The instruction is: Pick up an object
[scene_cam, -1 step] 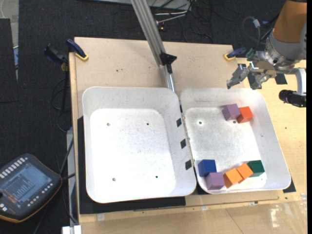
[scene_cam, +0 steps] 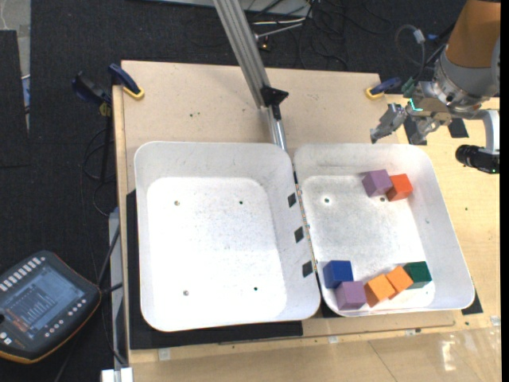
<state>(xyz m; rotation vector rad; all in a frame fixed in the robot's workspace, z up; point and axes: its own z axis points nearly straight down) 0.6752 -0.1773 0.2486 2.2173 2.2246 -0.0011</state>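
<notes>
The right bin (scene_cam: 445,237) holds several small cubes. A purple cube (scene_cam: 375,183) and an orange cube (scene_cam: 400,186) touch each other near its back. Along its front rim lie a blue cube (scene_cam: 338,273), a second purple cube (scene_cam: 350,294), two orange cubes (scene_cam: 380,288) (scene_cam: 398,279) and a green cube (scene_cam: 417,274). My gripper (scene_cam: 402,127) hangs above the bin's back rim, behind the purple and orange pair and well clear of them. Its fingers stand apart with nothing between them.
The left bin (scene_cam: 159,173) sits beside the right one, with black clips along the shared rim. A slanted metal pole (scene_cam: 242,38) comes down to the bins' back junction. Clamps (scene_cam: 127,82) (scene_cam: 380,88) grip the board's back corners. A teach pendant (scene_cam: 40,301) lies at the lower left.
</notes>
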